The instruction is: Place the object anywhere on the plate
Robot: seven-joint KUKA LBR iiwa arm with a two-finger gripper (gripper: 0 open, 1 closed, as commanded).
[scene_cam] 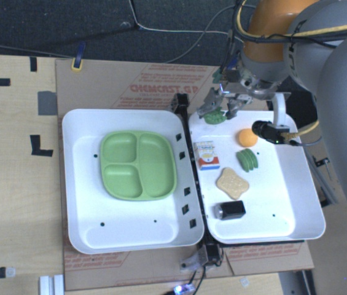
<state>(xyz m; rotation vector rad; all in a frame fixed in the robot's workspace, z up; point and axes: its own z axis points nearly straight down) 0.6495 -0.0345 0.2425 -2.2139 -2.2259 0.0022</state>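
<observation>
A light green divided plate (139, 165) lies in the left bin (81, 134). My gripper (218, 110) hangs over the far left corner of the right bin (296, 214), close to the divider between the bins. A small dark green rounded object (214, 117) sits between its fingertips, and the fingers are shut on it. The plate is to the gripper's left and nearer the camera, well apart from it.
Loose in the right bin are an orange ball (247, 137), a green ridged pod (247, 160), a small red and white carton (207, 154), a tan biscuit (231, 183) and a black block (230, 209). The arm's black bracket (271, 131) hangs beside the ball.
</observation>
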